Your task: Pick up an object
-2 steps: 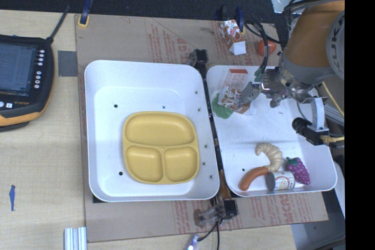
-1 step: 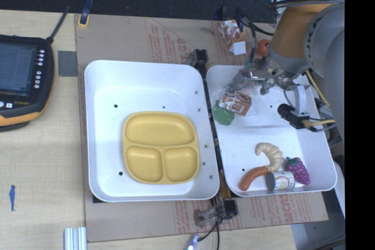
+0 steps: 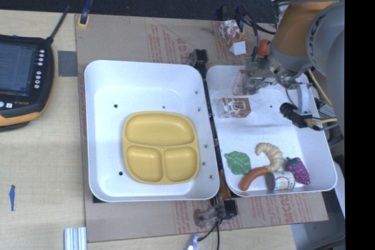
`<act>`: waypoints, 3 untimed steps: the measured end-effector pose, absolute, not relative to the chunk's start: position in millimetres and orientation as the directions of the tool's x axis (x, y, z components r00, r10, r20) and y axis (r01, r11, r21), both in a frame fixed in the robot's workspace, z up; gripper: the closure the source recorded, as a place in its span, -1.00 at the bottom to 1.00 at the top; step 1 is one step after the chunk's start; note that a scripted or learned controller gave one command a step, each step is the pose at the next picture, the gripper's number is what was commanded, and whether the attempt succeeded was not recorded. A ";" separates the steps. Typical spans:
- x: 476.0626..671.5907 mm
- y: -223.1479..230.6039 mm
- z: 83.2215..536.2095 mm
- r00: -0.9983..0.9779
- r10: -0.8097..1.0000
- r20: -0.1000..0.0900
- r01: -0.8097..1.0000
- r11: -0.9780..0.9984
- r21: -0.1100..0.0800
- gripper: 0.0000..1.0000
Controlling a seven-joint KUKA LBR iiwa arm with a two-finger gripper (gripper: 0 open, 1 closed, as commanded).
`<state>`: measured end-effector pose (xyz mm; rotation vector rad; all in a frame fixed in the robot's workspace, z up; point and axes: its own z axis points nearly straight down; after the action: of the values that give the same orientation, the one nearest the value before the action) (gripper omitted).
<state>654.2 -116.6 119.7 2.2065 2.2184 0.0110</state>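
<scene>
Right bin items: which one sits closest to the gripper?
The small brown-and-white packet, alone at the bin's far end below the gripper; the other items cluster at the near edge.

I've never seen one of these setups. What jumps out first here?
Probably the yellow divided tray, alone in the left bin. Next, the grey and orange arm reaching over the right bin's far end, and the toy food clustered at its near end: croissant, purple grapes, green leaf.
</scene>
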 end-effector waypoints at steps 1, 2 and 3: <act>619.1 -144.7 91.4 -0.005 1.000 -0.002 1.000 0.005 -0.006 1.00; 570.7 -110.2 96.6 -0.005 1.000 -0.001 1.000 0.005 -0.005 1.00; 578.1 -159.8 99.0 -0.003 1.000 -0.001 1.000 0.003 -0.003 1.00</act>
<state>578.1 -159.8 99.0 2.2191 2.2255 -0.0041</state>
